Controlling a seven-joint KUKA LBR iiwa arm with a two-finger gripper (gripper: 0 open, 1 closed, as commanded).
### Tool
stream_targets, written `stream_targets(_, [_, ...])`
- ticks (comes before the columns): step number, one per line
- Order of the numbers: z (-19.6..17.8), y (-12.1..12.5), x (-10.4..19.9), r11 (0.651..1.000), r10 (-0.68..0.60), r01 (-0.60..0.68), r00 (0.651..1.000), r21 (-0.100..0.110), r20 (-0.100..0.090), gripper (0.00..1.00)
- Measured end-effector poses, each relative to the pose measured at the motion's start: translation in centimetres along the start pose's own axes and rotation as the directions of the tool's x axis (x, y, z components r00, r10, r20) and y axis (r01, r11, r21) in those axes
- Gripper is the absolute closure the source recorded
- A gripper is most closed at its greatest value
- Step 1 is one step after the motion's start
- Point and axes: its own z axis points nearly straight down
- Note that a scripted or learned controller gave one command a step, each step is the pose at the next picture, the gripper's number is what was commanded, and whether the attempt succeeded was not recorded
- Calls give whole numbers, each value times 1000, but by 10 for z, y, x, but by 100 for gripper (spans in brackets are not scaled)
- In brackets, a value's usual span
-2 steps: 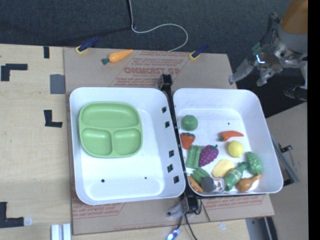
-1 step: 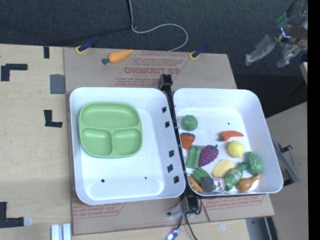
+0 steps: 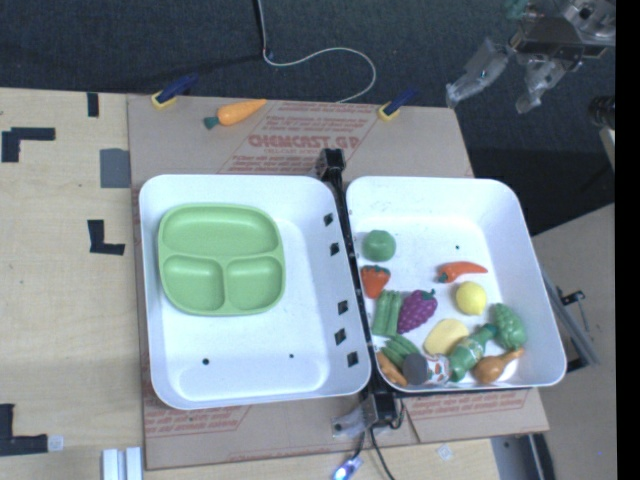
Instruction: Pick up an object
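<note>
While the hand [image 3: 508, 80] hangs in the upper right corner, over dark floor beyond the worktop [image 3: 60, 268], its two pale fingers [image 3: 472, 76] are spread apart with nothing between them. Well below it and slightly to its left sits the right bin [image 3: 500, 200], where the toy foods are gathered. Nearest the hand among them is a red chilli [image 3: 461, 269], with a lemon [image 3: 470, 297] just beneath it. Further left lie a green round fruit [image 3: 378, 245], a strawberry [image 3: 373, 280], a green pod [image 3: 387, 311] and a bunch of purple grapes [image 3: 418, 309]. Farthest from the hand, in the bin's near corner, a yellow piece [image 3: 445, 336], a broccoli floret [image 3: 505, 323] and a brown pear [image 3: 491, 368] crowd together, touching. Far to the hand's left, the left bin [image 3: 300, 368] carries a green divided plate [image 3: 220, 258]. A toy carrot [image 3: 234, 114] lies on the cardboard sheet [image 3: 420, 138] behind the bins, left of the hand at nearly its height in the view.
</note>
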Motion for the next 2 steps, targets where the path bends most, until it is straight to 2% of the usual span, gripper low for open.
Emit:
stream_targets(1, [-6,0,-5,1000,8,-8,1000,7,3,100])
stream_targets(2, [15,-33,36,1000,7,-7,1000,9,1,100])
